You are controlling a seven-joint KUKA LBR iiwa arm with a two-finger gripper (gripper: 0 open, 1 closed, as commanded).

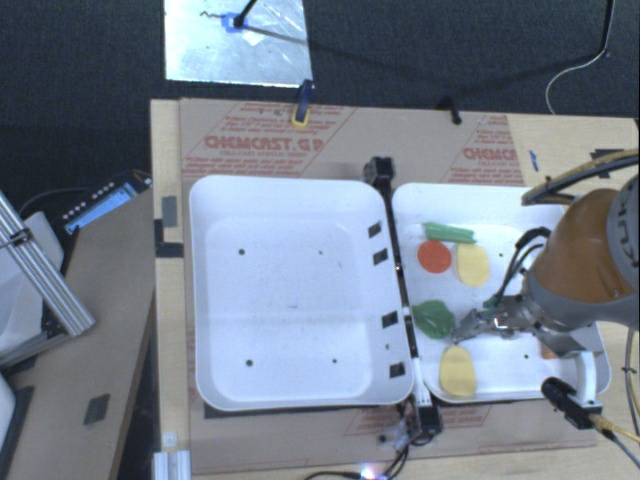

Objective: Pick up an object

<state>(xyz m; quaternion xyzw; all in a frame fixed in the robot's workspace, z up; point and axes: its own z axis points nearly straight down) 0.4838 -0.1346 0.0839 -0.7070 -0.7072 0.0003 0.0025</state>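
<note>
The right bin [500, 200] holds several small items. A long green piece [448, 232] lies near its back, with a red-orange disc [434, 257] and a yellow oval [473, 264] just in front of it. Further forward are a dark green lump [434, 318] and a yellow piece [458, 371] at the front wall. My gripper [462, 327] reaches in from the right, low in this bin, between the dark green lump and the front yellow piece. Its fingers stand open with nothing between them.
The left bin [290, 193] sits beside the right one, and black clips [380, 243] run along the divide between them. The grey arm with its orange band [590, 258] covers the right bin's right part. A shiny sheet [235, 23] lies beyond the bench.
</note>
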